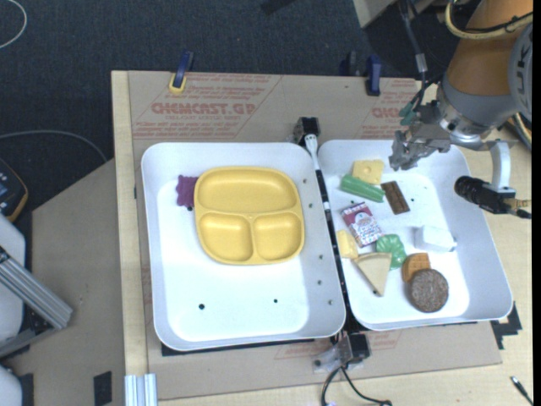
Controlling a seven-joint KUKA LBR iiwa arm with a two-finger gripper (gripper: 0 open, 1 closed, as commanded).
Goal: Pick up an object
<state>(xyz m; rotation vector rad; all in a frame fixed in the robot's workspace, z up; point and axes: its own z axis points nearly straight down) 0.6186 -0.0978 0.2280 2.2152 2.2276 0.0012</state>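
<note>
My gripper (404,161) hangs over the far part of the right bin (473,304), its dark fingertips just right of a yellow cheese block (368,172) and above a brown bar (395,197). Nothing shows between the fingers. Also in this bin lie a green piece (361,189), a red and white packet (361,224), a green leafy piece (391,247), a pale wedge (376,271), an orange piece (415,265), a brown round patty (428,289) and a white piece (436,239).
The left bin (169,311) bears a yellow three-part tray (249,213) with a purple object (185,190) at its left edge. Clamps (177,73) sit along the board's far edge. The arm's black fitting (482,193) overhangs the right bin's right side.
</note>
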